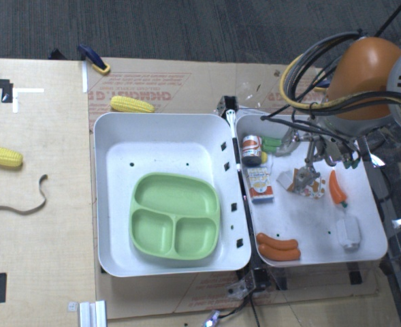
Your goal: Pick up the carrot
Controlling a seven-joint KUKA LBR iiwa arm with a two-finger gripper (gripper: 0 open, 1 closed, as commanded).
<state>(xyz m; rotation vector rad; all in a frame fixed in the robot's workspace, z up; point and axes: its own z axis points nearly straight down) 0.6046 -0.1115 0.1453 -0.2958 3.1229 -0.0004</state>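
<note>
The approach is under way in the right bin (363, 254): the tool (310, 171), its grip impossible to tell, hangs near a small packet (309, 184) left of the carrot (336, 188), so next it should shift right and descend.

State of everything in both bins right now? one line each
carrot: lying in right bin, not gripped
pincer: above right bin, left of carrot
can: on its side
hot dogs: lying side by side, front of right bin
green tray: flat in left bin
</note>
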